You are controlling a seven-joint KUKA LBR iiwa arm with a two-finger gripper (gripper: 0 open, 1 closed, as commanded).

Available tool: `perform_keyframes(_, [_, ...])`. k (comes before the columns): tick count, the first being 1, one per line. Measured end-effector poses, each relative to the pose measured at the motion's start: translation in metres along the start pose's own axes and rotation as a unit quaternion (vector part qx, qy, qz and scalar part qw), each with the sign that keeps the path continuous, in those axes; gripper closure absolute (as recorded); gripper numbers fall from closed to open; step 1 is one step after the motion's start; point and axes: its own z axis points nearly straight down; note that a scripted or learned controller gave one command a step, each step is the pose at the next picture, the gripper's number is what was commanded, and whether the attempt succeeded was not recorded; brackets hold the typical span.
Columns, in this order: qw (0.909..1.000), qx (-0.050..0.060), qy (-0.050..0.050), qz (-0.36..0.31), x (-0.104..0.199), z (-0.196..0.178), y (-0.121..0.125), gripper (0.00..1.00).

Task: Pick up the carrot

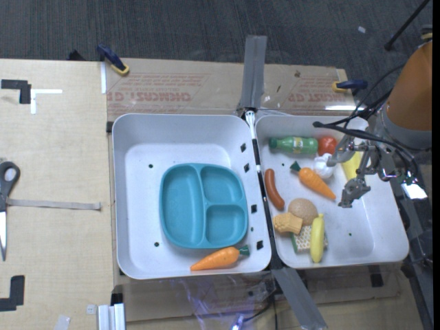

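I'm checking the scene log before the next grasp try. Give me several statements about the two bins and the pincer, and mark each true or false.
1. A carrot lies in the left bin, below the blue divided plate. True.
2. The pincer holds a carrot. False: it hangs over the right bin, apart from the second carrot to its left.
3. The green bottle stands upright. False: it lies on its side near the right bin's far wall.
4. A sausage lies in the right bin, near the divide. True.
5. The corn cob rests on the blue plate. False: it is in the right bin.
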Motion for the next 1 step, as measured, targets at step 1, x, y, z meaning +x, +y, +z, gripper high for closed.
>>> perform_keyframes(1, [0.9987,0.0,-0.004,0.05,-0.0207,0.1025,0.0131,0.0])
